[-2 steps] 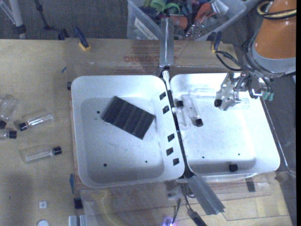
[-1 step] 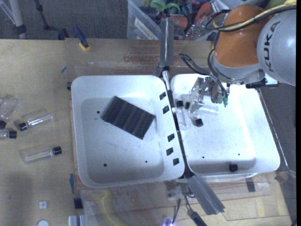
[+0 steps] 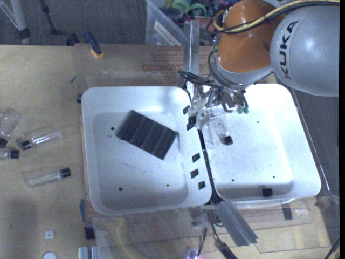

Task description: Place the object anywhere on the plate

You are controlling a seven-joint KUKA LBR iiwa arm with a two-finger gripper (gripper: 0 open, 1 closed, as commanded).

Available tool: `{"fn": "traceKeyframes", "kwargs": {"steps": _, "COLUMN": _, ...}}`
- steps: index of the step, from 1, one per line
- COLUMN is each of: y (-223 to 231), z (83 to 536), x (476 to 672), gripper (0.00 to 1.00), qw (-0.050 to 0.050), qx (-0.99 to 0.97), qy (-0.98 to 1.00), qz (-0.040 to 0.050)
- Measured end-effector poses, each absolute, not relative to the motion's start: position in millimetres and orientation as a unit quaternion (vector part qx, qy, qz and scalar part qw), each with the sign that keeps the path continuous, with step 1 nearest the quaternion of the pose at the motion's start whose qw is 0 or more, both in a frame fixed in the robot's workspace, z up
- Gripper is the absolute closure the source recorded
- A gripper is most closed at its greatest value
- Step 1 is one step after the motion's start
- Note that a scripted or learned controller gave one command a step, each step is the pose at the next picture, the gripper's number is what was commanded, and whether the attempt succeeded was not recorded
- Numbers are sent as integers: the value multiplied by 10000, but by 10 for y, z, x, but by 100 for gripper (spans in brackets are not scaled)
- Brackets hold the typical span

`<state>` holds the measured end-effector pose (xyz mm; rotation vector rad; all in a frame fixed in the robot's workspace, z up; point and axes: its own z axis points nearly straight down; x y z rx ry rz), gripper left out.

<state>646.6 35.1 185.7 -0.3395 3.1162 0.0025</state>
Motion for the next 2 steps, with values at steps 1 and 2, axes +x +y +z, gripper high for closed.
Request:
{"fn": "traceKeyframes", "kwargs": {"steps": 1, "y": 823, "z": 2289, "x": 6676, "gripper": 100, "qw": 41, "qx": 85, "qy": 10000, "qz": 10}}
{"fn": "traceKeyframes", "kwargs": {"steps": 2, "y": 2047, "z": 1660, "x": 6507, "gripper": 100, "qw": 3, "qx": 425, "qy": 9991, "qz": 7}}
